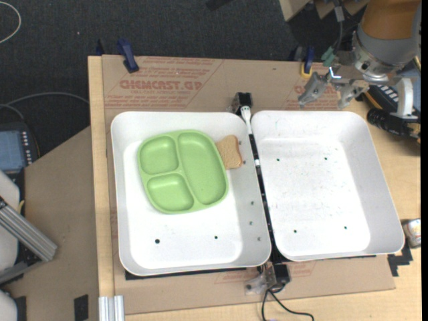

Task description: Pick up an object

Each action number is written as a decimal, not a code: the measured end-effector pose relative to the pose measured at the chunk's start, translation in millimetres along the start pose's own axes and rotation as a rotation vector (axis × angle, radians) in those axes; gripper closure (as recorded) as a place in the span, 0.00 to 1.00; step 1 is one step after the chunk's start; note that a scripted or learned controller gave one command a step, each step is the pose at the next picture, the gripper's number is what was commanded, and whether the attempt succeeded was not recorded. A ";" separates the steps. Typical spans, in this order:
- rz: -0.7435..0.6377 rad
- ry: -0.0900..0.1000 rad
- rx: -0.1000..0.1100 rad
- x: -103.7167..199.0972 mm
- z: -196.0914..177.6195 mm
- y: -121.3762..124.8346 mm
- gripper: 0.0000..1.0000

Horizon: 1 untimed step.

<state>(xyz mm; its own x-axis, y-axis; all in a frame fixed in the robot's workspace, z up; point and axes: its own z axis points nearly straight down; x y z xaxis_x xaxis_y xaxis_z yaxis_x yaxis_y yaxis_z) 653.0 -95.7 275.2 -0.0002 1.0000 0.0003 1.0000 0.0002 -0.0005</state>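
Over the far right corner of the bench, past the right bin (374, 139), the gripper (328, 89) hangs with fingers spread apart, nothing between them. Parked clear, likely so the camera sees both bins. Left bin (127, 179) holds a green divided plate (182, 171), flat, with a tan sponge-like piece (230, 152) touching its right edge. Either could be picked; neither approached yet.

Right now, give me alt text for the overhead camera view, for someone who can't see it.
A green divided plate lies in the left white bin, with a tan sponge-like block at its right edge. The end effector hovers above the right bin's far edge, holding nothing.
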 end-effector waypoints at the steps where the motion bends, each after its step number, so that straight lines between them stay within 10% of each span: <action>1: 0.000 -0.005 -0.022 -10.0 -186.1 -21.8 0.00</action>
<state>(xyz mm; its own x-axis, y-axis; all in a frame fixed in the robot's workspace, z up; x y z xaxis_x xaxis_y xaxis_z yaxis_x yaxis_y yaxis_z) 631.3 -105.8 461.3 -0.0003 1.0000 -0.0047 0.9998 0.0004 0.0218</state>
